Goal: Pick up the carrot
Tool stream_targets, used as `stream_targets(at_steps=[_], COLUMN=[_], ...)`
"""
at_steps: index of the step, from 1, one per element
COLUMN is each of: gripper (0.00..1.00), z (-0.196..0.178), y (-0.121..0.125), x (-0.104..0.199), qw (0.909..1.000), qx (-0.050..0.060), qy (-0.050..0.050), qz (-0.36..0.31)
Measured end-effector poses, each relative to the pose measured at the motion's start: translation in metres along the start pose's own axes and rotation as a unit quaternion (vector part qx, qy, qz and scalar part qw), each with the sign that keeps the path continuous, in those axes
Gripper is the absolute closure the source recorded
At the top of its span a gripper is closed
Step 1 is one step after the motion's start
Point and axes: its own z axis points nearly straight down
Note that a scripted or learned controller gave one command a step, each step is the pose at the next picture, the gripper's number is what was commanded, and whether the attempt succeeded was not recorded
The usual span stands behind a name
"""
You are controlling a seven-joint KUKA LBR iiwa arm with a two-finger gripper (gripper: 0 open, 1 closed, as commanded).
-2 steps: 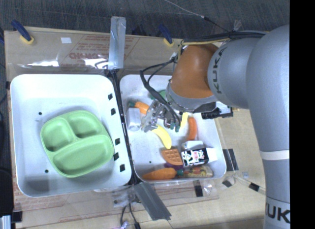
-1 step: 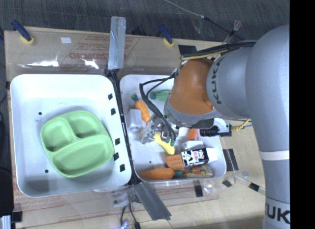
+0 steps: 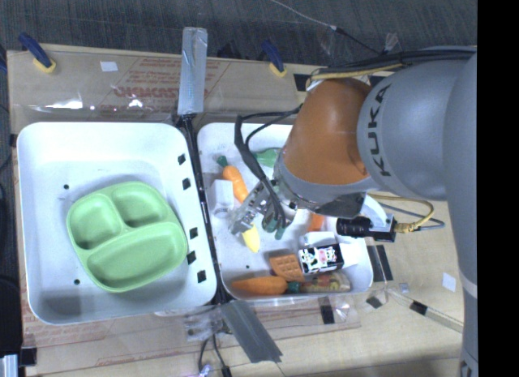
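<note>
Arm hides much of the right bin [image 3: 366, 274]; pincer [image 3: 258, 215] beside carrot [image 3: 234, 182], grip unclear

Light is even and fairly bright, coming from overhead. The left bin [image 3: 32, 205] shows soft grey shadow along its near inner wall, and the arm [image 3: 405, 140] darkens the right bin [image 3: 212, 144] beneath it. Glare streaks the clear plastic sheet [image 3: 122, 96] behind the bins. Detail is soft and slightly grainy throughout.
</note>
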Motion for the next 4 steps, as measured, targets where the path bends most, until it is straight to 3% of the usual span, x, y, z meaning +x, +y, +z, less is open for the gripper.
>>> stream_targets(at_steps=[1, 2, 3, 4], gripper=[1.0, 1.0, 1.0, 1.0], z=[0.004, -0.049, -0.059, -0.066], y=[0.029, 0.018, 0.019, -0.032], x=[0.048, 0.003, 0.004, 0.007], qw=[0.9972, 1.0, 0.9999, 0.9996], qx=[0.003, 0.001, 0.002, 0.002], qy=[0.004, 0.001, 0.001, 0.001], qz=[0.075, -0.008, -0.013, -0.028])
